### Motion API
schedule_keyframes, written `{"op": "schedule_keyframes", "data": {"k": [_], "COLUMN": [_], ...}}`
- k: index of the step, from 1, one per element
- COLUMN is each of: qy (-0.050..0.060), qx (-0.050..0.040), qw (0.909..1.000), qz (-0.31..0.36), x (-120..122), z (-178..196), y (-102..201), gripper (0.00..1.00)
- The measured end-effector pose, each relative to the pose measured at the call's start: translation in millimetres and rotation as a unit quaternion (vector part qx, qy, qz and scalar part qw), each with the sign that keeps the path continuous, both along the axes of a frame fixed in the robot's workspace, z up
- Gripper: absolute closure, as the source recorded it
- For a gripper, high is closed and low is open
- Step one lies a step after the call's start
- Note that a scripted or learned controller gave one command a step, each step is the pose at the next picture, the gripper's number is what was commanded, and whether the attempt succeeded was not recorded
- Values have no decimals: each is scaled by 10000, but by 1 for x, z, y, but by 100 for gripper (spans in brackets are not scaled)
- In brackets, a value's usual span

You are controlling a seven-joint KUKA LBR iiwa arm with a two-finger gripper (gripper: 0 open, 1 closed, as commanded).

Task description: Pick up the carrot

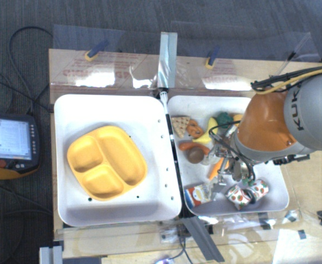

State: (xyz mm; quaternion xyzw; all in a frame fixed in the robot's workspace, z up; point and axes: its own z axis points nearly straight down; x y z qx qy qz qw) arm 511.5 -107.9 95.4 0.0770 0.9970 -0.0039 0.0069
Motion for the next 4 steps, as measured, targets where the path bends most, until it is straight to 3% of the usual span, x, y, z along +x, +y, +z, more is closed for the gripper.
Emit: {"op": "schedule_keyframes", "data": {"k": [1,2,3,4], "qy": [-52,9,48,39], "qx": [-7,47,41,45], "qw": [10000,9916,9914,9974], "qz": [7,-1294,-1304,-714], "x": [4,36,35,7], "z": [15,171,168,0], "y": [1,27,26,-23], "gripper": [100,100,0,0]}}
